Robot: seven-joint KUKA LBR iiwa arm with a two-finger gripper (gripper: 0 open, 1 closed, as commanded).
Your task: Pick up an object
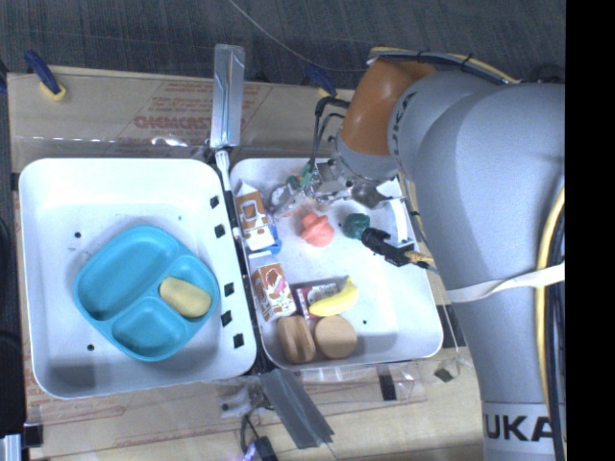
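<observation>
My gripper (309, 184) hangs low over the back of the right bin (413, 329), below the orange wrist band (377, 104). Just in front of it lies a pink-red fruit (316, 229), with a small dark green object (356, 225) to its right. A shiny crumpled piece (283, 196) sits at the gripper's left. Further forward lie a yellow banana (335, 301) on a dark packet (319, 291), and two brown bread rolls (317, 337). Two small cartons (255, 221) (273, 290) lie along the bin's left wall.
The left bin (58, 200) holds a blue divided plate (130, 277) with a yellow lump (185, 297) on it. The grey arm (480, 209) covers the right bin's right side. A metal bar (227, 94) stands between the bins at the back.
</observation>
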